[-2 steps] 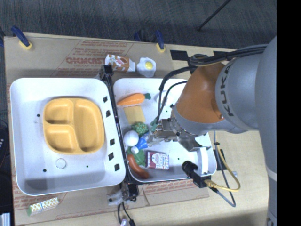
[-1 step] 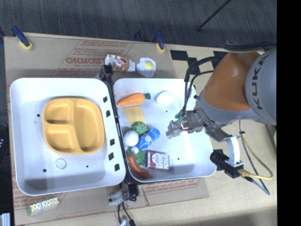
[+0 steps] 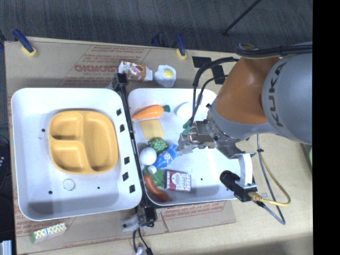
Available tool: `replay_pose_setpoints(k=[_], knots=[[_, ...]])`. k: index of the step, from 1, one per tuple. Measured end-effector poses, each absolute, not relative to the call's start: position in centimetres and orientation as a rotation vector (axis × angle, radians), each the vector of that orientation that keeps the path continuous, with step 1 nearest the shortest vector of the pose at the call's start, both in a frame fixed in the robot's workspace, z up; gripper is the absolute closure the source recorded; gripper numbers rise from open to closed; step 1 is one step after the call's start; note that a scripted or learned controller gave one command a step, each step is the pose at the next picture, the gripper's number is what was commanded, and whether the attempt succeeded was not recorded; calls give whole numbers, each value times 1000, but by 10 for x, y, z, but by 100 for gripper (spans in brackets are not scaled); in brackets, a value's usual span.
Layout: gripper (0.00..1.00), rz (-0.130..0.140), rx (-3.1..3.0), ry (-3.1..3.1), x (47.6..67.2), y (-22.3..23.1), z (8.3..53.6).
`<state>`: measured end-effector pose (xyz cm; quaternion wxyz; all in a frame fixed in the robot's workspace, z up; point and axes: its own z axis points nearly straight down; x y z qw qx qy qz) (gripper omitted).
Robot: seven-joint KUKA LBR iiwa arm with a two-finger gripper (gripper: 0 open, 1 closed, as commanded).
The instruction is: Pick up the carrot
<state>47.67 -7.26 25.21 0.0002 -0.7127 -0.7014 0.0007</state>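
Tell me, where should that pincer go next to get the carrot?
Probably up and to the left in the picture: the pincer sits near the blue bottle, while the carrot lies apart from it at the right bin's top-left corner, untouched.

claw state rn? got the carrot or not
claw: cannot tell whether open or closed; it hangs over the right bin, apart from the carrot, which lies near the bin's back left corner.

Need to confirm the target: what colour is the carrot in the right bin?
Orange, with a small green top; the carrot shows clearly in the camera view.
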Motion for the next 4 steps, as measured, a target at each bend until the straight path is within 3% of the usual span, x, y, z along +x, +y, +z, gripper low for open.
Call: replay_pose_setpoints(k=[1, 2, 3, 4], knots=[[100, 3, -2294, -2143, 476, -103, 274], [100, 6, -2391, -2031, 476, -67, 191], [100, 2, -1908, -2496, 477, -76, 254], [100, 2, -1925, -2484, 477, -77, 262]])
